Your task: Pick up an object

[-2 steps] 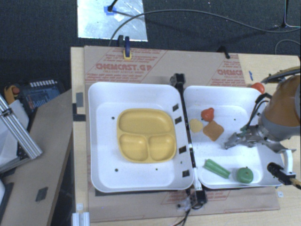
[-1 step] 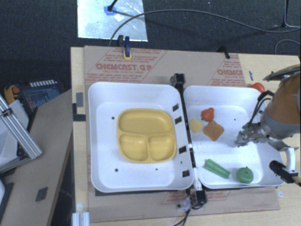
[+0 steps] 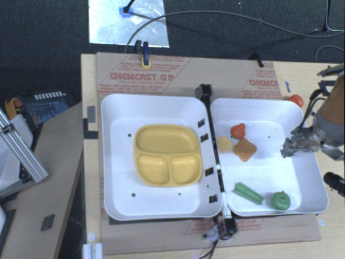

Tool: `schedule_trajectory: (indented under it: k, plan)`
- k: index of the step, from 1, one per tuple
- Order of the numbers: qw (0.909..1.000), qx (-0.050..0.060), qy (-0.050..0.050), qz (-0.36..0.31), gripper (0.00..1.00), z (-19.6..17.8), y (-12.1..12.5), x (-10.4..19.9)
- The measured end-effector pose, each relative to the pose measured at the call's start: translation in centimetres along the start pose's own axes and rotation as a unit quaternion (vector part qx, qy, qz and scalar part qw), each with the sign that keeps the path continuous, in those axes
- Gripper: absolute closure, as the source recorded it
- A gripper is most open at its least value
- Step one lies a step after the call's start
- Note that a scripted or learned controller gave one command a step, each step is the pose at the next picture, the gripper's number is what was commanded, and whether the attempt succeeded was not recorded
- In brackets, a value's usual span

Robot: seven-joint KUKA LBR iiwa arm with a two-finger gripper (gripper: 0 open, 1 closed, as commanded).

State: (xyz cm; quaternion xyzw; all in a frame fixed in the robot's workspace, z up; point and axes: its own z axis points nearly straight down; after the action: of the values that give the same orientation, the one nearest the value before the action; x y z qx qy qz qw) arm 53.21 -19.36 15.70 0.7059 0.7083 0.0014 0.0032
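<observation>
The gripper [image 3: 289,147] hangs over the right edge of the right bin [image 3: 269,109]; it is too small and dark to tell its state. The arm [image 3: 331,117] comes in from the right, its wrist bent down toward the bin. Nothing is seen in the gripper. The objects lie in the right bin, apart from it: a red piece [image 3: 237,130], a yellow piece [image 3: 225,143], an orange piece [image 3: 245,149], a green stick [image 3: 248,192] and a green round fruit [image 3: 280,200]. A yellow tray [image 3: 164,154] lies in the left bin [image 3: 116,144].
</observation>
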Motion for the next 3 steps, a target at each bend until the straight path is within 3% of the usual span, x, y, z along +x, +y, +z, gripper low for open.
schedule_trajectory:
  k: [2, 3]
  plan:
    - [1.0000, 0.001, 0.000, -0.001, 1.00, -7.1, 0.0, 0.1]
    - [1.0000, 0.001, 0.002, -0.003, 1.00, -7.3, 1.5, 5.6]
